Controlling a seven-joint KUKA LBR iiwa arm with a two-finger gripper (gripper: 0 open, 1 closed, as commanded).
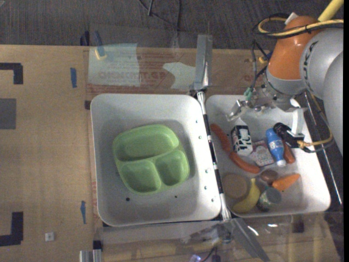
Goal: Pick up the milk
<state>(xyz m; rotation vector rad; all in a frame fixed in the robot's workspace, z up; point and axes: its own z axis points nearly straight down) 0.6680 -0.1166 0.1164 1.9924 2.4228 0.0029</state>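
The gripper (244, 106) hangs over the right bin (322, 192) just above the milk carton (241, 139), whether its fingers are parted I cannot tell.

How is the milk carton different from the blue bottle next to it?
The small black-and-white boxy milk carton has flat sides and cow-like patches, while the blue plastic bottle is round and slim with a white cap. The carton lies beside the long orange hot dog; the bottle lies farther right, next to a pink packet. The carton looks wider, the bottle narrower and longer. Both rest in the right white bin.
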